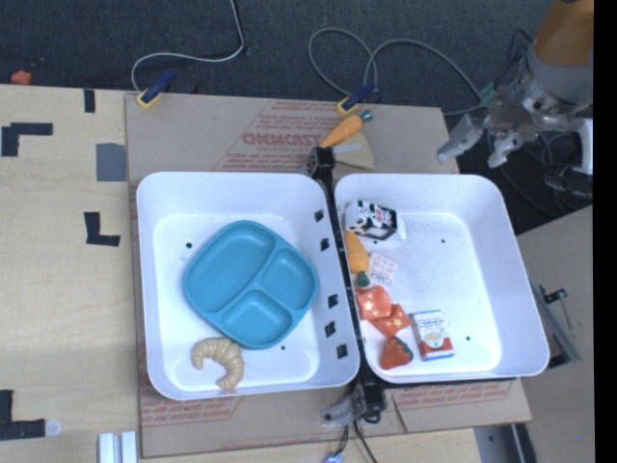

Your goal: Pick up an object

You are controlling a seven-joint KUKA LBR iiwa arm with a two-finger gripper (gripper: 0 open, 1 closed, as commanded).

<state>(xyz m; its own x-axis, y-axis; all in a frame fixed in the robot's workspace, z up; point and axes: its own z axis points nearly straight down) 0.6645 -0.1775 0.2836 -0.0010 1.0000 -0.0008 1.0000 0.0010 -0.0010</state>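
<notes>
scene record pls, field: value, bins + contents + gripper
left bin: blue divided plate, croissant
right bin: black-and-white packet, carrot, red pieces, strawberry, small carton
outside bins: second carrot on cardboard behind
gripper: open, holding nothing, above bench beyond right bin's far corner
pick status: not yet done

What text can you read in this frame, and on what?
"CHEMCAST": red print on the brown board under the bins, above the left bin; the finer red lines around it are too small to read.
Small carton in the right bin: printed front, too blurred to read.
Black-and-white packet in the right bin: markings illegible.
Pale packet with a faint pattern: unreadable.
</notes>
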